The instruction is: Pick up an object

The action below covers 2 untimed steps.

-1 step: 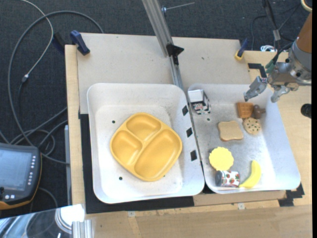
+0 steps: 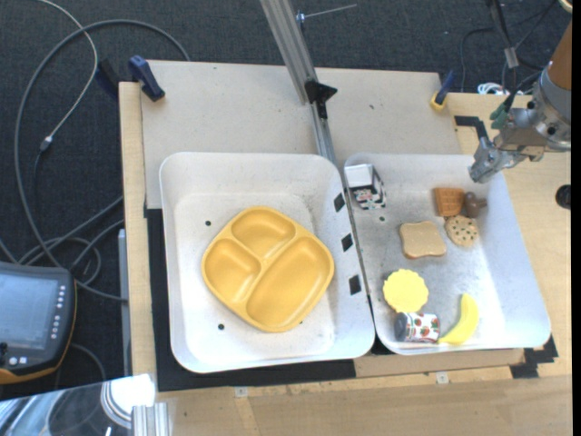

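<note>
The right bin holds several small items: a slice of toast, a chocolate-chip cookie, a brown block, a yellow scalloped disc, a banana, a small printed can and a white toy near the bin's far left corner. My gripper hangs over the bin's far right edge, above and to the right of the brown block. Nothing shows between its fingers.
The left bin carries a yellow divided plate. A metal pole slants down to the gap between the bins. Blue clamps sit at the bench's back corners. Cables and a tablet lie on the floor at left.
</note>
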Each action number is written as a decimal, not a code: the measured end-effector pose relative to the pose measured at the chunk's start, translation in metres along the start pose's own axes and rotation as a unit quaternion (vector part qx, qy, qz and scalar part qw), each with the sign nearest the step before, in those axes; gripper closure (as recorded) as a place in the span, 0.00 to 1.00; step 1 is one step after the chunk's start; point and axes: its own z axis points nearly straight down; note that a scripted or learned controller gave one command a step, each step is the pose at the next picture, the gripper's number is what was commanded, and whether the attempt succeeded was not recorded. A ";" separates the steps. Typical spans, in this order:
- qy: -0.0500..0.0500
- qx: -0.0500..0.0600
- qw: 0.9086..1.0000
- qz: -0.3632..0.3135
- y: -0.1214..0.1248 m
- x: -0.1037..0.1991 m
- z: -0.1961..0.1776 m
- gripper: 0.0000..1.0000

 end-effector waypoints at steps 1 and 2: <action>-0.003 -0.005 1.000 0.004 -0.084 -0.031 -0.095 1.00; 0.001 0.002 1.000 -0.003 -0.042 0.046 -0.063 1.00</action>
